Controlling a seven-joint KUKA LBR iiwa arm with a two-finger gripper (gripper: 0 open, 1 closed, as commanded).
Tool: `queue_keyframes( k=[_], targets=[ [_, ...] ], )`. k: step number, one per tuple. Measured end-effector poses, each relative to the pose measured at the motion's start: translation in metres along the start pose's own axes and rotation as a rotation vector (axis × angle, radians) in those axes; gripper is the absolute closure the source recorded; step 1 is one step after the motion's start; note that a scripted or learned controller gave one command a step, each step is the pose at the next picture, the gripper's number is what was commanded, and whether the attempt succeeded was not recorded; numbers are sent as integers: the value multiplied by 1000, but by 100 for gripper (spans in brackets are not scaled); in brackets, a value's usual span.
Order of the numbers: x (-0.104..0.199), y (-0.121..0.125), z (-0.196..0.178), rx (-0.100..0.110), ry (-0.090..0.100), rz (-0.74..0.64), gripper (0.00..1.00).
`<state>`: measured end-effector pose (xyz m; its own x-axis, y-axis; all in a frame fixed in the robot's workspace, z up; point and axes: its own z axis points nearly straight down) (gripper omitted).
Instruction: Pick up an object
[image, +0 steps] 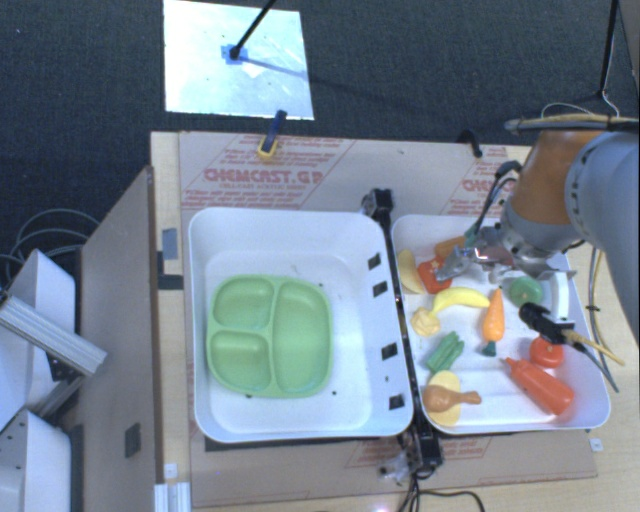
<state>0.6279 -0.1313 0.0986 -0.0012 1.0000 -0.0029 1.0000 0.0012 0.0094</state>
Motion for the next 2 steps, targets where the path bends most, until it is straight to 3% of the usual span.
queue_keyframes(
  k=[1, 2],
  targets=[
    [-44, -78, 14, 14, 2, 6, 0],
    [-40, -73, 3, 4, 1, -1, 100]
  ],
)
